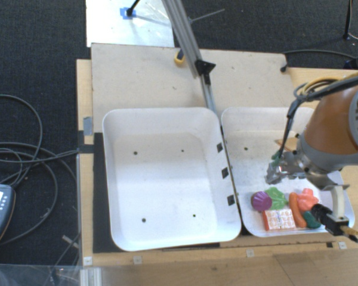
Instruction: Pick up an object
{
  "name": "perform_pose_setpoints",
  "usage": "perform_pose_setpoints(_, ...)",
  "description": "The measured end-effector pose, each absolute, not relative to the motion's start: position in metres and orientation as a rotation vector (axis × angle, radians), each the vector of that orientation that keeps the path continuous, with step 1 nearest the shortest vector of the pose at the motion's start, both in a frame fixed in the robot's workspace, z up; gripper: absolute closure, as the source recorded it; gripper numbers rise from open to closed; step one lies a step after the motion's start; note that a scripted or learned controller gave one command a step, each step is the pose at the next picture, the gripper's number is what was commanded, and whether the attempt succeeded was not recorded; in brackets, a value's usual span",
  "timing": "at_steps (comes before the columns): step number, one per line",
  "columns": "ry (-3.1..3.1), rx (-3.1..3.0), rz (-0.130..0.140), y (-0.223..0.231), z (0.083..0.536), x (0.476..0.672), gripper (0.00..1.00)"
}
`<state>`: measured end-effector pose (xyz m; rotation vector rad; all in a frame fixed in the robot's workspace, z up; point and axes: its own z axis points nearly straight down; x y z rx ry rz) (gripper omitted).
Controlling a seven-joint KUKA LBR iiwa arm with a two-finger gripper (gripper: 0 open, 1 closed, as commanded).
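1. The gripper (pixel 276 173) hung low over the right bin (pixel 250 137), just above the toys.
2. I could not tell how its jaws stood; they looked like a small grey blur, and no toy showed between them.
3. The toys sat in a bunch in the near corner of the right bin: a purple toy (pixel 261 201), a green toy (pixel 276 196), an orange carrot (pixel 298 205) and a red and white box (pixel 278 220).
4. They touched each other, so I think a good grab needed one toy at the edge, like the purple one.
5. The arm should come straight down and squeeze slowly, so nothing got pushed away.
6. The bin wall was close to the toys, so the gripper had little room there.
7. The left bin (pixel 167 177) was white with small dark dots on its floor.
8. Both bins sat on a pale bench (pixel 143 76), with dark carpet (pixel 36 52) and black cables (pixel 24 154) around it.
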<state>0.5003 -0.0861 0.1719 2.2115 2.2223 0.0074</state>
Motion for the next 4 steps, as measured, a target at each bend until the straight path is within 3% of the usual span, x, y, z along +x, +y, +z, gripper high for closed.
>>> perform_pose_setpoints(2,2.223,2.211,0.006,-0.094,0.268,0.511,1.0)
perform_pose_setpoints(4,2.234,2.21,0.004,0.015,0.245,0.514,1.0)
